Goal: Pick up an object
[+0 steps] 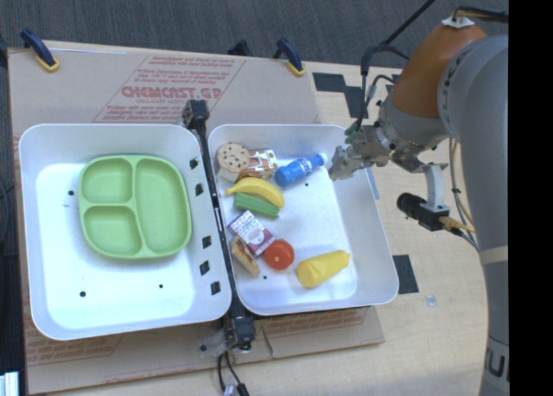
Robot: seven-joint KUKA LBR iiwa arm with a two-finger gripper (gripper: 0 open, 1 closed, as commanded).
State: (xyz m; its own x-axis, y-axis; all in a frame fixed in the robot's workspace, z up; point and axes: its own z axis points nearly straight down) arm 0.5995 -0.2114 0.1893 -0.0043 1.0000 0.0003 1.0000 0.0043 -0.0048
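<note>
The right bin (pixel 367 239) holds several toy foods along its left half. A blue bottle (pixel 299 169) lies near the bin's back, tilted, with its cap end toward the right. Beside it are a cookie (pixel 231 157), a small printed packet (pixel 260 162), a yellow banana (pixel 256 188) and a green piece (pixel 257 205). Lower down lie a red-and-white carton (pixel 251 229), a red tomato (pixel 278 255) and a yellow squash-like piece (pixel 322 268). My gripper (pixel 340 165) hangs at the bin's back right rim, just right of the bottle's cap, with nothing visibly between its fingers.
The left bin (pixel 52 282) bears a green divided plate (pixel 135 206). A black hinge strip (pixel 207 204) runs between the bins. Cardboard (pixel 164 83) with blue clamps lies behind them. The right half of the right bin shows bare white floor.
</note>
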